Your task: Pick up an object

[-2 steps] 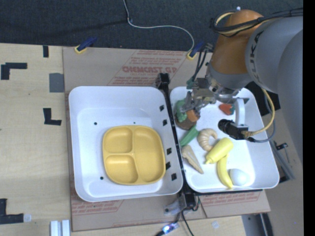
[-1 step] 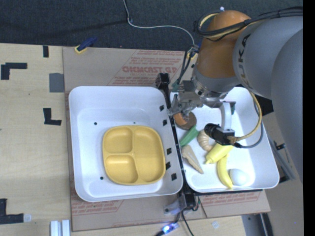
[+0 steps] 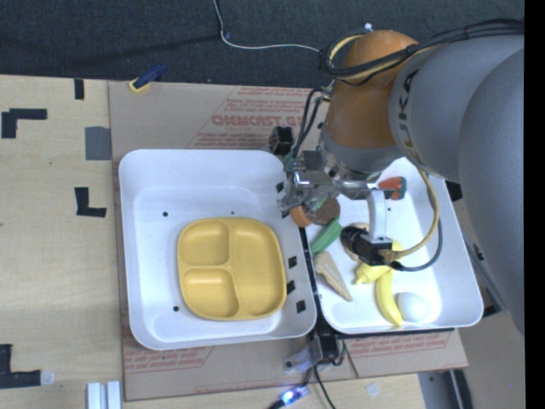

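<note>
2 white bins [image 3: 136, 228]; claw [image 3: 308, 201] low, maybe touching brown object [image 3: 303, 215]

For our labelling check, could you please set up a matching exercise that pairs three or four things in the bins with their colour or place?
Things:
1. divided plate
2. banana
3. egg-shaped object
4. cone-shaped object

Descriptions:
A. white, at the near edge of the right bin
B. beige, pointed, beside the wall between the bins
C. yellow, alone in the left bin
D. yellow, curved, in the right bin

Pairs: 1-C, 2-D, 3-A, 4-B
</note>
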Tool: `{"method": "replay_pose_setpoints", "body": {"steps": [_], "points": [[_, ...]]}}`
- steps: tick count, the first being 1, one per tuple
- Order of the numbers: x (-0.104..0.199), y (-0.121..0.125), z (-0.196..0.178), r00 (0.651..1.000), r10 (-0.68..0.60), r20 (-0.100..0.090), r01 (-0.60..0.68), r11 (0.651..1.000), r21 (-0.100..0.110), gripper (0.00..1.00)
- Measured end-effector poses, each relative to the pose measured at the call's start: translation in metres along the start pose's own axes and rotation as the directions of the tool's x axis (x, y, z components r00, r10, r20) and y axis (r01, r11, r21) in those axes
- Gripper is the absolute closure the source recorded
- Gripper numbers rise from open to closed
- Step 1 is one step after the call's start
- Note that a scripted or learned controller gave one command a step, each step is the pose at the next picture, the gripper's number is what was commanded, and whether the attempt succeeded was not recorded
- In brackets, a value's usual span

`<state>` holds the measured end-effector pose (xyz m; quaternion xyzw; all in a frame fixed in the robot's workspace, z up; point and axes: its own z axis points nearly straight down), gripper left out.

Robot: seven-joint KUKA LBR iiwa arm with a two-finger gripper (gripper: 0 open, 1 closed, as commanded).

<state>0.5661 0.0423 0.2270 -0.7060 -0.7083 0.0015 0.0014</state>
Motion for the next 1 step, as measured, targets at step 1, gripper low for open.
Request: {"method": "replay_pose_setpoints", "body": {"steps": [1], "points": [[-0.0071, 0.011, 0.0116, 1.0, 0.002, 0.002, -0.002, 1.0, -0.001, 1.0]]}}
